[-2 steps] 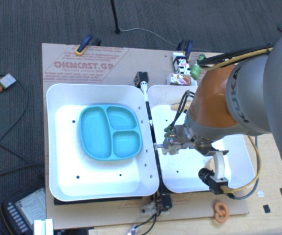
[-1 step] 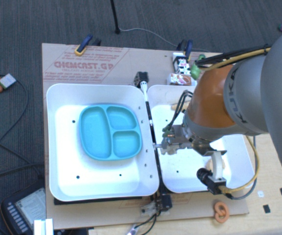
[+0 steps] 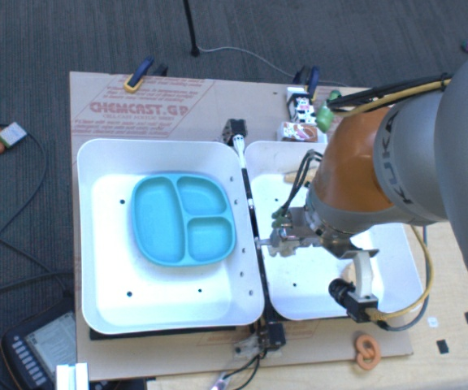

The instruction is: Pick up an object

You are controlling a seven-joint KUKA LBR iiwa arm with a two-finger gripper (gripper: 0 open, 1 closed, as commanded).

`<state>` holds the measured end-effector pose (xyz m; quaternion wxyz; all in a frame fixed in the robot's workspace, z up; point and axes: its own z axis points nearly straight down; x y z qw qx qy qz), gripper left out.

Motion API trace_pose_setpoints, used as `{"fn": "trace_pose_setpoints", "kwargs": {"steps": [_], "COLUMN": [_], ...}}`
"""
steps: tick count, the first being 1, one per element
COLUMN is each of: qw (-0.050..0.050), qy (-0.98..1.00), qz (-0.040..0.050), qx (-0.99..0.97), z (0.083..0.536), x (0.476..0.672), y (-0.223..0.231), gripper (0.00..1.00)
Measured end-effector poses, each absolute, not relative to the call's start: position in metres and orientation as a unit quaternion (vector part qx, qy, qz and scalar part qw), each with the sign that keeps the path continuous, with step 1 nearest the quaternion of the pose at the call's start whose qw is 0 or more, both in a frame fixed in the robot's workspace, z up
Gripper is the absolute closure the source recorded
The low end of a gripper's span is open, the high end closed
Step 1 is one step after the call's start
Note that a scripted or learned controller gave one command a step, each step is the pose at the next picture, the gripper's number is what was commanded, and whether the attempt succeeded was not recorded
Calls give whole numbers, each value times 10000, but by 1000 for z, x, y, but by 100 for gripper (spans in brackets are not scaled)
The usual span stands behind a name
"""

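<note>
**Gripper position over right bin**

The gripper (image 3: 287,238) sits low over the right bin (image 3: 396,295), near its left wall; whether it is open or closed cannot be told. No object is visible between its parts. To its left, the left bin (image 3: 104,299) holds 1 blue plate (image 3: 183,218) with 3 compartments. Both bins rest on the bench (image 3: 136,108).
</note>
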<state>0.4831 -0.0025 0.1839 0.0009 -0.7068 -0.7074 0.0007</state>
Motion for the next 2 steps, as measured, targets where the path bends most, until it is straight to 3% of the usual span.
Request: {"fn": "trace_pose_setpoints", "kwargs": {"steps": [2], "qw": [9], "qy": [-7074], "qz": [6], "qx": [-7068], "z": [184], "x": [483], "y": [2], "gripper": [100]}}
